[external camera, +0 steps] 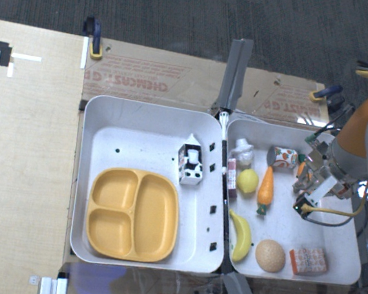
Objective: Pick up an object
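Observation:
My gripper [307,186] hangs over the right side of the right bin [347,236], just right of a small can [284,157] lying on its side. A carrot [267,186] and a lemon [248,181] lie to the left of it. Nearer the front of this bin lie a banana [240,235], a round tan bun [270,256] and a small reddish packet [308,261]. A small clear bottle [241,150] lies by the bin's left wall. Nothing shows in the gripper's grasp.
The left bin [115,121] holds a yellow divided plate [134,214] and a black-and-white carton [191,163]. A grey divider post [234,74] rises between the bins. A yellow cable [330,214] loops below the wrist. Clamps [95,41] hold the cardboard backing.

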Controlling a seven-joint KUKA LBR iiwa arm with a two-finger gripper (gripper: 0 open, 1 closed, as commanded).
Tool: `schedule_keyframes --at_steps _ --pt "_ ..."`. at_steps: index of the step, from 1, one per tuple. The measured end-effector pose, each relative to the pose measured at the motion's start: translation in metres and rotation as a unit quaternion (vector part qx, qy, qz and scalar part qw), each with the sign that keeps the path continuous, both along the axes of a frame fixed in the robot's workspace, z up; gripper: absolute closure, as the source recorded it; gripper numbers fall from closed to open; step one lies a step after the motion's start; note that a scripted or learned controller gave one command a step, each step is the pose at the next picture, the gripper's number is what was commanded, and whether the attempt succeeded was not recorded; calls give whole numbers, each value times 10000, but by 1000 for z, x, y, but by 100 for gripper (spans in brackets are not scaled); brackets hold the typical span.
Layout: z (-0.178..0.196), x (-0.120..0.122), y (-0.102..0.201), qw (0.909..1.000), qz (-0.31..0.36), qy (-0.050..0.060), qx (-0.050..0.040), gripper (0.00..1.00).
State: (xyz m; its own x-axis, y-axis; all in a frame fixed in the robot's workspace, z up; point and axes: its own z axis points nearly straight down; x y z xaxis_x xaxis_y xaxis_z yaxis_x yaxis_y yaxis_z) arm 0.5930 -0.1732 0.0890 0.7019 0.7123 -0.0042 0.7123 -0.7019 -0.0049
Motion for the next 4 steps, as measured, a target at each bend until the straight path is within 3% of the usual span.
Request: schedule_keyframes --at_steps 1,2,3,4 --pt "101 39 -27 9999 -142 -8 -5 100" --pt "101 39 -26 9999 -144 -3 -4 0" --pt "46 25 22 10000 55 6 2 0" --pt "13 46 -15 9995 305 -10 4 0"
